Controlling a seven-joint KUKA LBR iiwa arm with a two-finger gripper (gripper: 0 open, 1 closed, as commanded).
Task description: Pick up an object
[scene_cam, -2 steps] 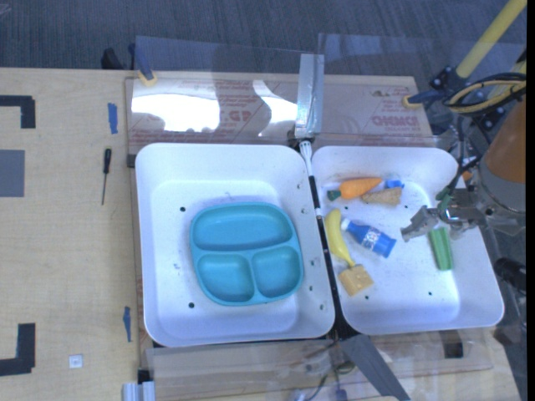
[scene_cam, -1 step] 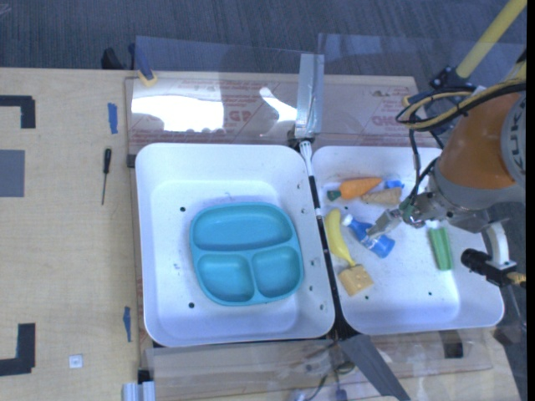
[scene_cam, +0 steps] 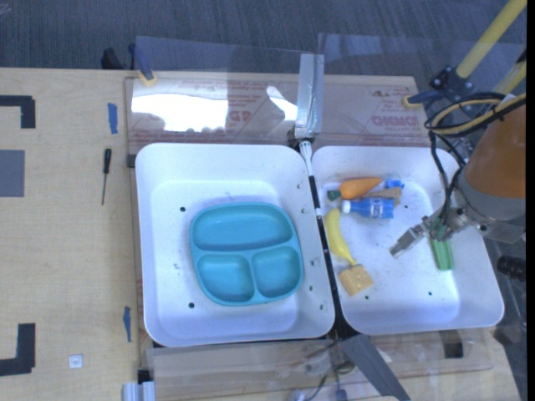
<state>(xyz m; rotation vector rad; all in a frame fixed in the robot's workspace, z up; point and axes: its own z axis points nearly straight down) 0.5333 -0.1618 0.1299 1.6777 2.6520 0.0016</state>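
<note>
Apparently mid-approach, the metal pincer [scene_cam: 415, 237] hangs low in the right shallow white bin [scene_cam: 476, 307], its grip state impossible to tell, beside a green cylindrical object [scene_cam: 441, 253], needing descent.

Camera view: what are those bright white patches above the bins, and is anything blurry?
In the camera view, the patches are light glaring off the clear plastic sheet behind the shallow white left bin; the divided turquoise plastic plate looks sharp, while the grey end effector and green object look soft.
</note>
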